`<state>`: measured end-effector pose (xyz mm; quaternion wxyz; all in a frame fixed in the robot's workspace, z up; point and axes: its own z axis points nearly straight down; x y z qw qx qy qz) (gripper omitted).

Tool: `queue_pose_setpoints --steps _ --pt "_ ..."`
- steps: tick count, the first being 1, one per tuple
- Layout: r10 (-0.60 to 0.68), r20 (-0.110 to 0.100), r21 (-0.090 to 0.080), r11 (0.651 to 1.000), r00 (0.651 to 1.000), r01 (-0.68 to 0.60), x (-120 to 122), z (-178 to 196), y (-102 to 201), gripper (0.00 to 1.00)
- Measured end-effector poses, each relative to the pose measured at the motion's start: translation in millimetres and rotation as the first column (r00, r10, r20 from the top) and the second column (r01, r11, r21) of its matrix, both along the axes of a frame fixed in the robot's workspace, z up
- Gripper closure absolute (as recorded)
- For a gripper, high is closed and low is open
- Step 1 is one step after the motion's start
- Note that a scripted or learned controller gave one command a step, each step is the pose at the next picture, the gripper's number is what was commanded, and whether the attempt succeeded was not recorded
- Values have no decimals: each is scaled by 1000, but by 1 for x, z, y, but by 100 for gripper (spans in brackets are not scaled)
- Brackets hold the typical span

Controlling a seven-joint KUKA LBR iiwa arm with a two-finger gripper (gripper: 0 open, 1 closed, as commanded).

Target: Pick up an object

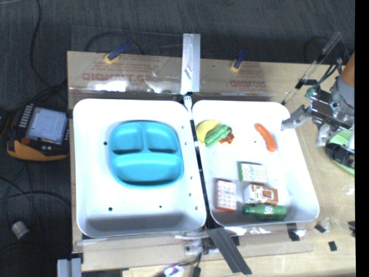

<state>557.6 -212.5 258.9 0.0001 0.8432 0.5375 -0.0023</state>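
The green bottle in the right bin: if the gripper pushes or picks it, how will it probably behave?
The green bottle lies on its side with a round body, so a sideways push would probably roll it. It looks like a smooth plastic toy, likely light and somewhat slippery. The small carton beside it may get nudged.

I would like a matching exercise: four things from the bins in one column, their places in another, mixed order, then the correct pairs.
Things:
1. blue tray
2. orange sausage
3. green bottle
4. banana

Places:
A. right bin, near front wall
B. left bin, middle
C. right bin, back left corner
D. right bin, back right part

Pairs: 1-B, 2-D, 3-A, 4-C
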Motion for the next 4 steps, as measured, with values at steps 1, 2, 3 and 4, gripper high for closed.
queue_pose_setpoints --steps 1,2,3,4 --pt "-80 -1 -2 997 997 80 55 -70 2 0" --pt "-133 -5 9 991 991 133 90 -157 9 0" --pt "-146 0 1 989 989 146 76 -99 26 0" --pt "99 5 5 995 995 -99 71 -159 12 0"
